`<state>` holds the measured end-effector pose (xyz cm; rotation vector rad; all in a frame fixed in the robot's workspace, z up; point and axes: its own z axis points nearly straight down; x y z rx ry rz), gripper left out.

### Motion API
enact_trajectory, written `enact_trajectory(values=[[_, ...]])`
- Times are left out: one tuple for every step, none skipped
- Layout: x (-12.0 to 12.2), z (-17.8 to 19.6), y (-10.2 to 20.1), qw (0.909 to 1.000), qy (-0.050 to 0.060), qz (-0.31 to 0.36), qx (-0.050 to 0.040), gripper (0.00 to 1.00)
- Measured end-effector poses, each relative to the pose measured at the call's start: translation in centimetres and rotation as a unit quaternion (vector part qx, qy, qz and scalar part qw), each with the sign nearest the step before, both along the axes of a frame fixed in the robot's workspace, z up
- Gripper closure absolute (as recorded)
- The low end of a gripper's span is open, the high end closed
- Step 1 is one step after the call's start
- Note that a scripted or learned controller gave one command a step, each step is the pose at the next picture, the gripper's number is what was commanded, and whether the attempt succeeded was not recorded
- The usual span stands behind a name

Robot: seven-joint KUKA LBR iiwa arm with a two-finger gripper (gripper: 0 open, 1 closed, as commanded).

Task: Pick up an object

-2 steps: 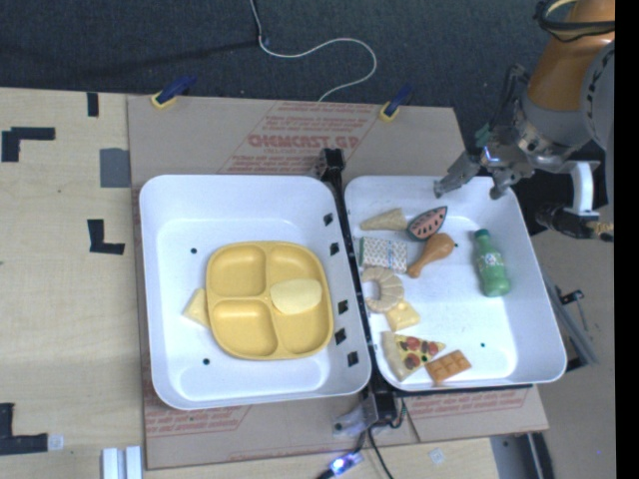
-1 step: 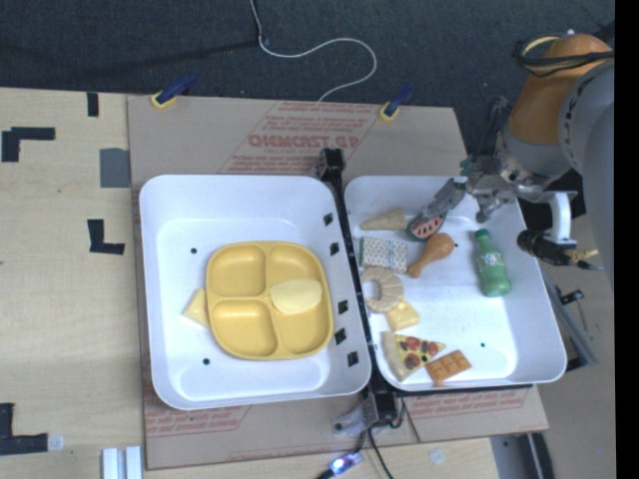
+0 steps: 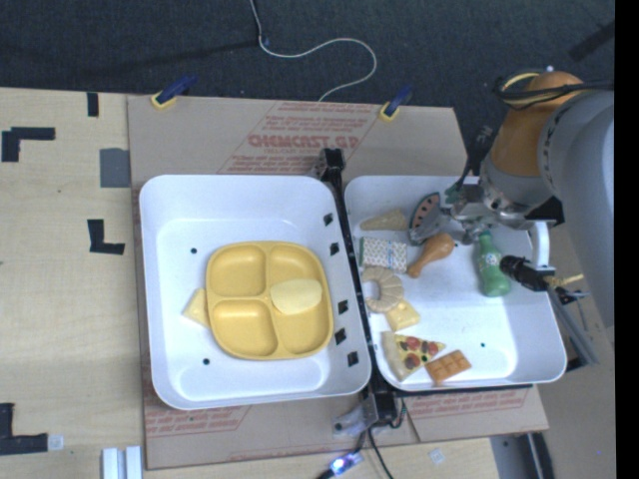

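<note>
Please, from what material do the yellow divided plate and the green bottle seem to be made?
The yellow divided plate looks like moulded plastic: one even colour, smooth rounded compartment walls, a soft sheen. The green bottle in the right bin also looks like plastic, probably toy-like, with a uniform glossy green body; it is small here, so this is less certain.

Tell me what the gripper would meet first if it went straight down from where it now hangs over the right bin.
Most likely the toy chicken drumstick, which lies just below the gripper on the right bin floor. The green bottle lies off to the side. Height is hard to judge from this slanted view.
</note>
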<state>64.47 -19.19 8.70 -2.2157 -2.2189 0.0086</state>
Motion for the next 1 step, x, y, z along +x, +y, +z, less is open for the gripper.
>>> enact_trajectory(values=[[0.02, -0.25, 0.09, 1.0000, -0.003, 0.000, -0.0010, 0.00]])
